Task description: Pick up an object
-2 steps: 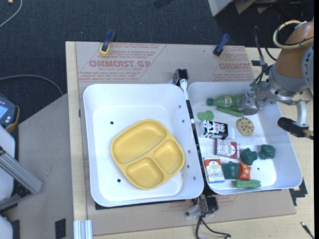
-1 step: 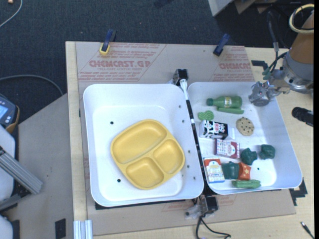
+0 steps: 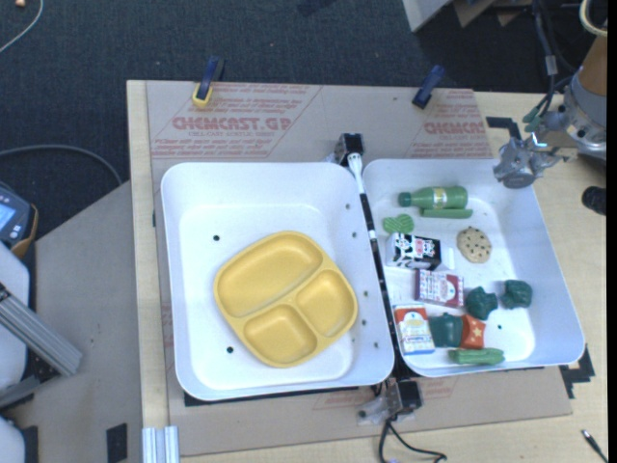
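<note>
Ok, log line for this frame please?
hand: over right bin's far-right corner | holding: nothing seen | green bottle: lying in right bin | yellow tray: left bin

The counter (image 3: pixel 289 114) is topped with a brown sheet printed in red letters, and two clamps, one with a yellow tip (image 3: pixel 205 85) and one blue (image 3: pixel 428 87), grip its far edge. A yellow divided plate (image 3: pixel 285 297) with three compartments lies tilted in the left bin (image 3: pixel 193 210), whose right rim touches the right bin (image 3: pixel 549 258). Dark carpet (image 3: pixel 145 27) surrounds the counter, and cables (image 3: pixel 395 432) hang off its near edge.
</note>
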{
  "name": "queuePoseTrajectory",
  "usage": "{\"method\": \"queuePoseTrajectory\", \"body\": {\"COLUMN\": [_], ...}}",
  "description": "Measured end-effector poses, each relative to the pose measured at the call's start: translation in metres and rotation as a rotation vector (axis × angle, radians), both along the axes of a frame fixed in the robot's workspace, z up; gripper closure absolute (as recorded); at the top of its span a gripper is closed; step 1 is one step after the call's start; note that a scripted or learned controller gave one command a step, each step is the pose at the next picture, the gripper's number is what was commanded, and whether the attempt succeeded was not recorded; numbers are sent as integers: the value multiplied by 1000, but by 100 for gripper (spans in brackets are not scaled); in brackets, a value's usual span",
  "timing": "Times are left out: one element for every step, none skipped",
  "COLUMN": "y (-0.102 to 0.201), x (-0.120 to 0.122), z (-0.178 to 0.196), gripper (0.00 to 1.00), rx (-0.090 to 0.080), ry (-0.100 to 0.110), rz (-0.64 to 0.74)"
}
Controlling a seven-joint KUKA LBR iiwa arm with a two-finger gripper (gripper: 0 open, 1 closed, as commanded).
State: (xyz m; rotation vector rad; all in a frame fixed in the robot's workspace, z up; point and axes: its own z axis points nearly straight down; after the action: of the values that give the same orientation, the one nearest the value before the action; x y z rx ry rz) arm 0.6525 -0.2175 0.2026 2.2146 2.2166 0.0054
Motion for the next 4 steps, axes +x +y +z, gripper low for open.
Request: {"method": "queuePoseTrajectory", "body": {"y": [0, 37, 89, 145], "x": [1, -21, -49, -66], "z": [25, 28, 18, 13], "gripper": [100, 100, 100, 100], "rx": [1, 5, 7, 7], "ry": [2, 11, 13, 13], "rz": [0, 2, 3, 5]}}
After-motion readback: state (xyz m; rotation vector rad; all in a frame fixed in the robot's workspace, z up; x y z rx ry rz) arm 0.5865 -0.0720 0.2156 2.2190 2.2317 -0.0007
